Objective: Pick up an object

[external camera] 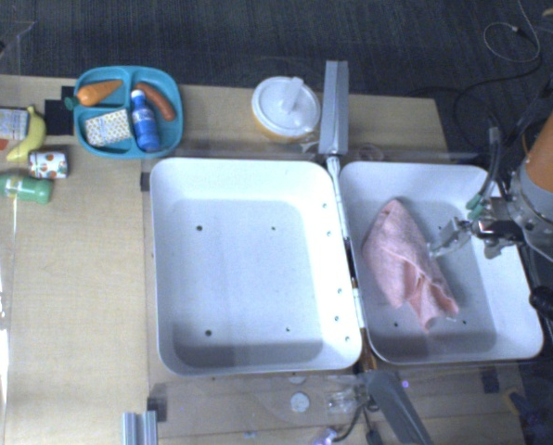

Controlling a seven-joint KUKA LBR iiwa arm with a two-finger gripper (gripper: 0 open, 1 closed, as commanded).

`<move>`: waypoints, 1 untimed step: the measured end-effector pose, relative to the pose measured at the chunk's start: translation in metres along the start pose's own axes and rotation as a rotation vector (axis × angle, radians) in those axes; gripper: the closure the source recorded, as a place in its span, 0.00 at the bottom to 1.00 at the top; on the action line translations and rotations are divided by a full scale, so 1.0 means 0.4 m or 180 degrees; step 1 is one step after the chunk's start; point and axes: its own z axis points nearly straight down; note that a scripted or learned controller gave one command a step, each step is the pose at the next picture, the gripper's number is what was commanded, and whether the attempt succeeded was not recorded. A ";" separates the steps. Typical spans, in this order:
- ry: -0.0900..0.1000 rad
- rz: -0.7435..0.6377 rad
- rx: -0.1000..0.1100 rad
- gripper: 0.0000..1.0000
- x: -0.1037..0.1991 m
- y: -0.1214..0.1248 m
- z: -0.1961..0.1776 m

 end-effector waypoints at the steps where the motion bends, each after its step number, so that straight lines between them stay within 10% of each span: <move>1: -0.0026 -0.1183 -0.0061 0.00 0.036 0.074 0.441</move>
